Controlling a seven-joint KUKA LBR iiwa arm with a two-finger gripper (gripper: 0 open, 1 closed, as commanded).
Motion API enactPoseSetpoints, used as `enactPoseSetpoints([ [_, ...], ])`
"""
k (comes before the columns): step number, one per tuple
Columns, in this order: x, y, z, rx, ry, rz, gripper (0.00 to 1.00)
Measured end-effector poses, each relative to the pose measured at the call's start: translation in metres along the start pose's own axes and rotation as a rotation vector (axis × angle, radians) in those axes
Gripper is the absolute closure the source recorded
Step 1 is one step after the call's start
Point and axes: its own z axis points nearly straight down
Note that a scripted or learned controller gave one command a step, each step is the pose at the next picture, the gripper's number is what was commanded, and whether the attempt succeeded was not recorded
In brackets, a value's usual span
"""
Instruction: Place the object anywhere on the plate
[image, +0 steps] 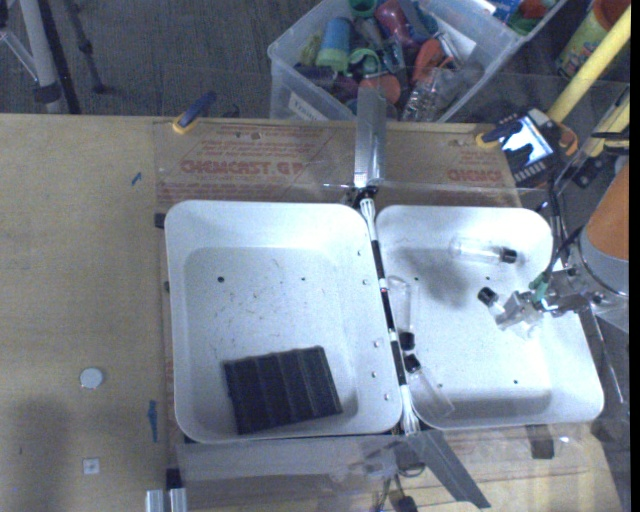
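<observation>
A dark ribbed rectangular plate (282, 388) lies flat in the near part of the left bin (200, 240). In the right bin (570, 395) a clear tube with a black cap (480, 250) lies near the far wall. A small black piece (487, 296) sits closer to the middle. My gripper (518, 310) hangs low over the right bin, just right of the small black piece and nearer than the tube. Pale, glassy shapes at its tip blur against the white floor, and I see nothing clearly held.
A clear tote of colourful toys (400, 50) stands behind the bins. A metal strip (370, 150) and black clips run along the wall shared by the bins. A lit screen (525, 142) sits at the back right. Tan bench (70, 250) spreads to the left.
</observation>
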Motion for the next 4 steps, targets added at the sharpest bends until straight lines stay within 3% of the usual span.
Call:
enactPoseSetpoints([
  [1, 0.121, 0.061, 0.013, 0.000, 0.000, -0.113, 1.00],
  [2, 0.170, 0.117, 0.013, 0.002, 0.000, -0.094, 1.00],
  [3, 0.238, 0.154, 0.103, 0.003, -0.001, 0.342, 1.00],
  [4, 0.318, 0.191, 0.067, -0.001, 0.000, -0.228, 1.00],
])
